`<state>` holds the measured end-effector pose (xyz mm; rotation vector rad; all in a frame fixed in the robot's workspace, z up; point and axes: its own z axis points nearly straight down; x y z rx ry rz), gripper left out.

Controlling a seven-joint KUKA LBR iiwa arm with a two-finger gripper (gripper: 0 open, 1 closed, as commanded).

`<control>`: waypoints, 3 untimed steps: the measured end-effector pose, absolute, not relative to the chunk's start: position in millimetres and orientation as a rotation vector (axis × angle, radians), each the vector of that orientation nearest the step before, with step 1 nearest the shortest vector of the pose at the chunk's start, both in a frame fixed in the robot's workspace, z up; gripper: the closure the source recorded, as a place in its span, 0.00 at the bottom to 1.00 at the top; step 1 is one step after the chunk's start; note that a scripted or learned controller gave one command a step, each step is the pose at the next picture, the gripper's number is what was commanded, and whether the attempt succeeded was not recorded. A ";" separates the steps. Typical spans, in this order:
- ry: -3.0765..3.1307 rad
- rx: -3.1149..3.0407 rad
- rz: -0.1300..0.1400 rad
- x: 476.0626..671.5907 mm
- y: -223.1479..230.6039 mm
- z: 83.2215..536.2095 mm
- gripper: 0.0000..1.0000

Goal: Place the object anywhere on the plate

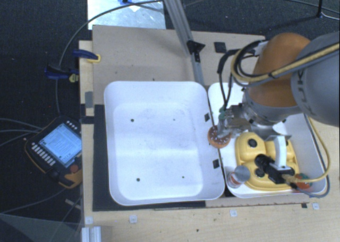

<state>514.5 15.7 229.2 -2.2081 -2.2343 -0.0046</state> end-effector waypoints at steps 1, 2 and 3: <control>-2.231 -2.210 -0.001 511.3 62.3 219.2 1.00; -2.231 -2.211 -0.003 512.1 115.2 212.9 1.00; -2.229 -2.212 -0.001 507.2 137.6 214.3 1.00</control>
